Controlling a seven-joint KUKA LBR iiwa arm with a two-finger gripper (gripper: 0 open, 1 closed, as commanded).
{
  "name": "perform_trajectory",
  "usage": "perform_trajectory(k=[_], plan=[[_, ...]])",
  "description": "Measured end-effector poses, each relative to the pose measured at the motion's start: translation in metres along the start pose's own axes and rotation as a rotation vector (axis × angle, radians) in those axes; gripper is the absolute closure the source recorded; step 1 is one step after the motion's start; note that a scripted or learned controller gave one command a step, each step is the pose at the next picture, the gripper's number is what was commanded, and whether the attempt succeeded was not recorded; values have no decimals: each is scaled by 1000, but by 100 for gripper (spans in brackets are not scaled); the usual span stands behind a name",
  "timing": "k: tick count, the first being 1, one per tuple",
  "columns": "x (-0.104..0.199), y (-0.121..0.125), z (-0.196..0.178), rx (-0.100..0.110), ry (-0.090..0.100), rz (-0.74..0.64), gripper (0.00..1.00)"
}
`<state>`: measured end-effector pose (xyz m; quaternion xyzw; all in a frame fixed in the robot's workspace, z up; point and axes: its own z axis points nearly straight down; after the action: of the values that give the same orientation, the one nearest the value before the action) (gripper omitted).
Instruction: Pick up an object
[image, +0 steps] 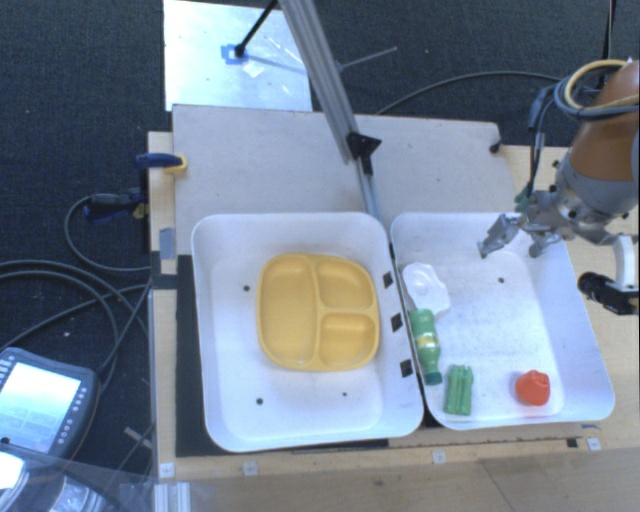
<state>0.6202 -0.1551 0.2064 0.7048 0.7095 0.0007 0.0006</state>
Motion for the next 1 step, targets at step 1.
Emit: perform_trajectory(k=[1], plan=[[0, 0, 0, 0, 0, 0, 0]])
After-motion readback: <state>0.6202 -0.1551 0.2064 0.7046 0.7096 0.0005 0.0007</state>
